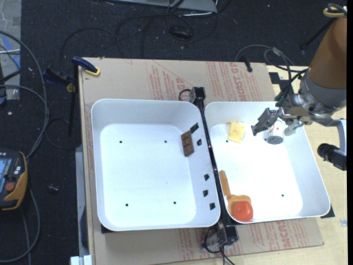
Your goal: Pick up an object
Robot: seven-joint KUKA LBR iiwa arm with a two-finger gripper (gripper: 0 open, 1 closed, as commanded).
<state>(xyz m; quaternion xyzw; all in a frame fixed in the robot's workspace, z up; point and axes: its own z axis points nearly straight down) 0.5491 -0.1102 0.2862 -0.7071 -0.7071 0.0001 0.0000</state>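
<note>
Your pincer [263, 125] hangs over the far part of the right shallow white bin [309, 170], its dark fingers pointing toward the bin's middle wall, and you cannot tell from this view whether they stand apart or together; nothing shows between them. Just beside its tip, toward the left, lies the pale yellow, roughly square block [236, 131] on the bin floor, near the far left corner, apart from the fingers. Nearer you in the same bin, against the left wall, you see an orange-tan stick-shaped piece [225, 184] running down to a round red-orange ball [241, 210] that sits in the near left corner, touching or almost touching it. Across the dividing wall, in the left shallow white bin [110, 148], a small brown rectangular block [188, 144] lies close to the right wall. Both bins rest on a tan cardboard sheet with red lettering [160, 76].
</note>
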